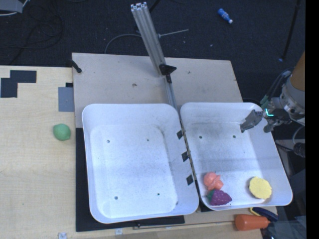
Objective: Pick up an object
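Observation:
The right bin [234,114] holds three small toys along its near edge: an orange-pink one [213,179], a purple grape bunch [219,197] touching it, and a yellow round piece [260,187] near the right corner. My gripper [259,122] hangs over the bin's far right rim, well away from the toys. Its dark fingers [249,119] are spread, so it is open with nothing between them.
The left bin [99,114] sits beside the right one, joined by black clips. A green ball [62,132] lies on the wooden bench to the left. An orange object [249,222] rests outside the right bin's near edge. A metal rail [152,39] slants in from behind.

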Available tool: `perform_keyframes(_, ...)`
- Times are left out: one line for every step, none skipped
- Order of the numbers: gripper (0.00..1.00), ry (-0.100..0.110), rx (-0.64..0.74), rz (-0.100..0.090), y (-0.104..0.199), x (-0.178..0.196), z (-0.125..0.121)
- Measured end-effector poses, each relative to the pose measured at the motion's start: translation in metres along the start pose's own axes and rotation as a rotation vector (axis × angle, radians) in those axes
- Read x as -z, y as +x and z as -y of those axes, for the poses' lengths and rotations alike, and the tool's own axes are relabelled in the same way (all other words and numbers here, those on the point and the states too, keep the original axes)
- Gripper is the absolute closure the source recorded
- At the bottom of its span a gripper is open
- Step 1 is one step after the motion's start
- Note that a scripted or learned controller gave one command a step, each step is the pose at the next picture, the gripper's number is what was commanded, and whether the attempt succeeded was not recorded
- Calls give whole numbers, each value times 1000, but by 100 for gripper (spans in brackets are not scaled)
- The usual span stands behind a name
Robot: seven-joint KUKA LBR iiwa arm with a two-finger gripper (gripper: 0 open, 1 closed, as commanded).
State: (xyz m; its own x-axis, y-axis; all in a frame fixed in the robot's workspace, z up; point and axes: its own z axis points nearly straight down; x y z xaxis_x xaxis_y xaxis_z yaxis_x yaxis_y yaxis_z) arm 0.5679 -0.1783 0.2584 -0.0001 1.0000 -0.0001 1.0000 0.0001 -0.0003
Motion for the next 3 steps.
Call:
perform_keyframes(0, 0, 0, 0, 0, 0, 0)
perform_keyframes(0, 4, 1, -1, 6, -52, -8)
perform_keyframes(0, 5, 0, -1, 6, -112, 1)
